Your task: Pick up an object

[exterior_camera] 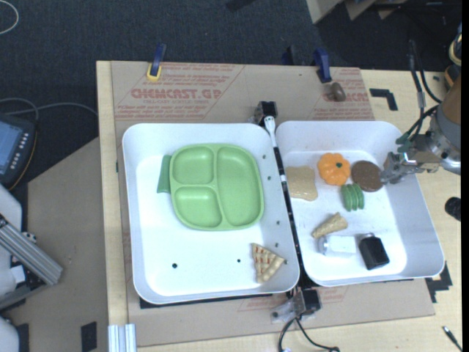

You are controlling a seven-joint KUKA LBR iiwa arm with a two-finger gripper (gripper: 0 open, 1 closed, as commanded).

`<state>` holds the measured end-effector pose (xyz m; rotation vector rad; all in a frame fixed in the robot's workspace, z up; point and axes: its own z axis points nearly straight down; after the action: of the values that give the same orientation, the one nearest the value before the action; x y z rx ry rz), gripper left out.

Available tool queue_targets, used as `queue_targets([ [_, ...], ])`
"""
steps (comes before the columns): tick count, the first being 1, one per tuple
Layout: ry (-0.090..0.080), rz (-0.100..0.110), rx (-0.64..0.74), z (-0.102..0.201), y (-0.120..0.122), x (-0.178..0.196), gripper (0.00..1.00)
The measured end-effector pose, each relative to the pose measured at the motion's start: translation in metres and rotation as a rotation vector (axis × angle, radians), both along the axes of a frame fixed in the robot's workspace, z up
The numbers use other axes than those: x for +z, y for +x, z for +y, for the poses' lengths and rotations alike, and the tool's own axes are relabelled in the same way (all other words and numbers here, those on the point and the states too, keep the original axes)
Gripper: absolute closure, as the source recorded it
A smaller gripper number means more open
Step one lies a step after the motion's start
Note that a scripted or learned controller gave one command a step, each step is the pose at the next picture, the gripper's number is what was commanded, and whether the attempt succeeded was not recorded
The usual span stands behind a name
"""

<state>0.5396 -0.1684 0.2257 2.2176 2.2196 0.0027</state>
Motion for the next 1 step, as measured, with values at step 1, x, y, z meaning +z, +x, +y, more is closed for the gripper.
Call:
queue_targets([
  [1,0.001,-0.002,0.005,0.0364,0.0478,0.0079,1.0],
])
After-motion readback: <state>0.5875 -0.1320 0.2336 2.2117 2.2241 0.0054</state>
